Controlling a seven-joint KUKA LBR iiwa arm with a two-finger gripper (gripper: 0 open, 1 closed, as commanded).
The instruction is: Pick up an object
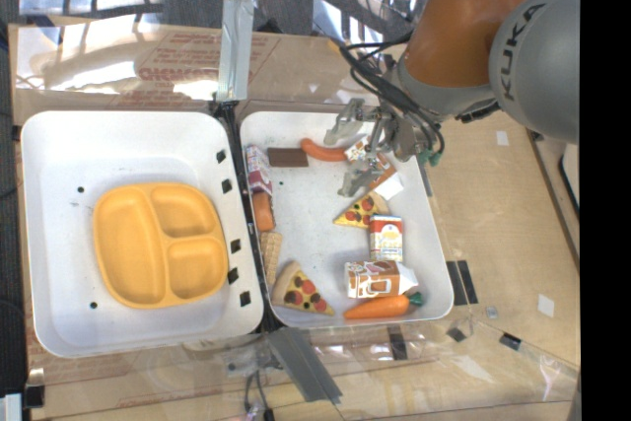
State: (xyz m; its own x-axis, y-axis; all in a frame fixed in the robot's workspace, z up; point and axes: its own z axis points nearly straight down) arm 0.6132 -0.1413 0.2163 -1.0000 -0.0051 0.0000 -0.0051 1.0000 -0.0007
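Note:
My gripper (353, 154) hangs over the far right part of the right bin (434, 242), below the orange band of the arm. Its two metal fingers (347, 126) stand spread apart, open. A small red-and-white piece (359, 151) shows between them; I cannot tell whether it is gripped. An orange sausage (318, 150) lies just left of the fingers, with a brown bar (287, 157) beside it. A pizza slice (359, 210) lies just below the gripper.
The right bin also holds a juice carton (386, 237), a brown carton (372, 278), a carrot (379, 308), a second pizza slice (301, 292), a cone (271, 252) and a wrapped sweet (258, 171). A yellow divided plate (158, 244) lies in the left bin (49, 153).

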